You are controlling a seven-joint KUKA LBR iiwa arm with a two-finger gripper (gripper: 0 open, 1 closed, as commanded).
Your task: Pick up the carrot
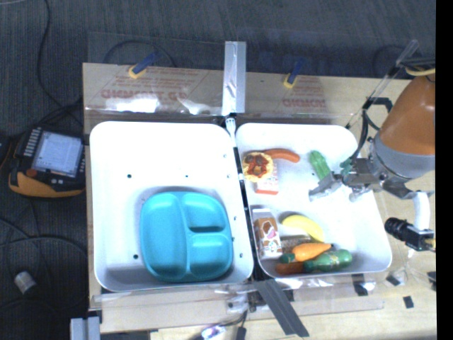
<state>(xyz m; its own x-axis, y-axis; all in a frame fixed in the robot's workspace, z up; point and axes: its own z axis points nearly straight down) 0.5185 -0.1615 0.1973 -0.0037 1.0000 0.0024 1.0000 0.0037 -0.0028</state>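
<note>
The orange carrot [311,251] lies near the front of the right bin [368,222], between a yellow banana [303,225] behind it and a dark green cucumber [330,261] in front. My gripper [338,190] hovers over the right part of that bin, well behind and to the right of the carrot. Its fingers [322,188] stand apart with nothing between them. The grey wrist with its orange band [414,115] comes in from the right.
The right bin also holds a sausage [281,154], a pizza slice [258,165], a small box [267,184], a green pickle [320,165] and a snack packet [267,235]. A blue divided tray [185,236] lies in the left bin [113,190].
</note>
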